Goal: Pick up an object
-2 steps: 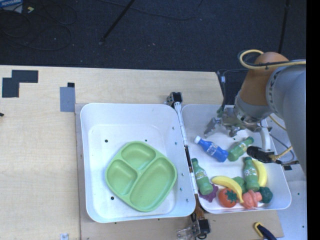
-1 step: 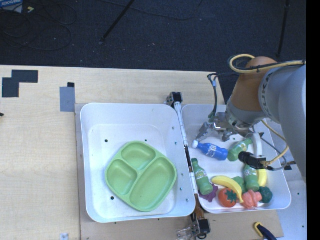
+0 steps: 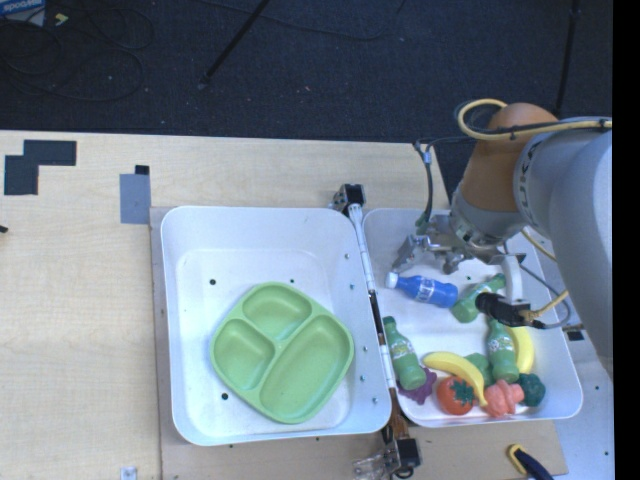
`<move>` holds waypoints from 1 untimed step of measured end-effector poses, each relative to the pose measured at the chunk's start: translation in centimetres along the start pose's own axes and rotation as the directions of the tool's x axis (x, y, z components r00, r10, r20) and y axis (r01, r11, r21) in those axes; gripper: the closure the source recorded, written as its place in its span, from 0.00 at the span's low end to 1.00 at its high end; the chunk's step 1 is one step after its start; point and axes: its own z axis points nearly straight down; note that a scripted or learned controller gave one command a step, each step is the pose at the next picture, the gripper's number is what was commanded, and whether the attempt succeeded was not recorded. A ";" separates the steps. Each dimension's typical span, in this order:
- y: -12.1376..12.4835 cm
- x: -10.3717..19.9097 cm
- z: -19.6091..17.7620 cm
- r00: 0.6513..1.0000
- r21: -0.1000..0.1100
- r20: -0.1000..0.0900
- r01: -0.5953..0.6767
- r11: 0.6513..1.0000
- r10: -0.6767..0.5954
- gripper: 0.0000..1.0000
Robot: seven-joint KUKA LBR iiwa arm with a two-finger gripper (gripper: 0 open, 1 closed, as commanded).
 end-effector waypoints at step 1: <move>0.1 0.0 -1.1 1.000 -0.001 -0.002 -0.001 1.000 0.001 1.00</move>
